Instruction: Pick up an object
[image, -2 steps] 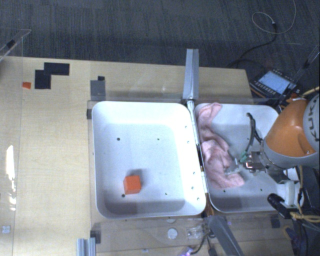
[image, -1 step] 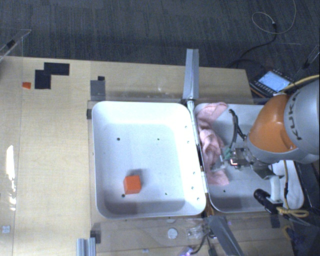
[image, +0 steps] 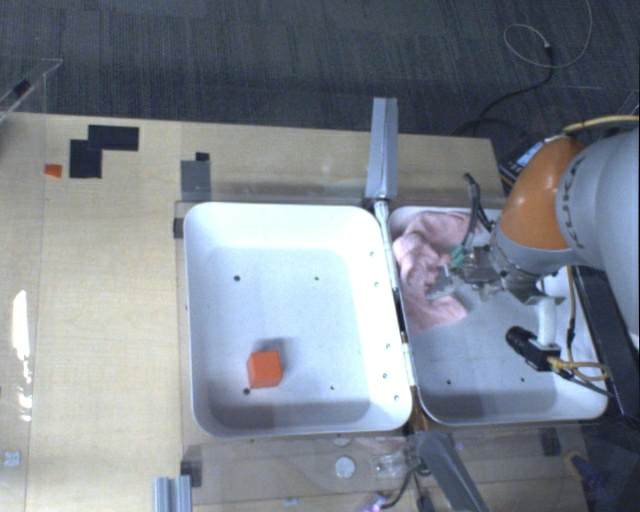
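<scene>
The small orange cube (image: 265, 369) lies in the left white plastic bin (image: 200, 300), well apart from the claw (image: 447, 283), toward the view's left. The claw sits in the right white bin (image: 500, 400), touching the crumpled pink cloth (image: 425, 265). Its finger state cannot be determined.
</scene>
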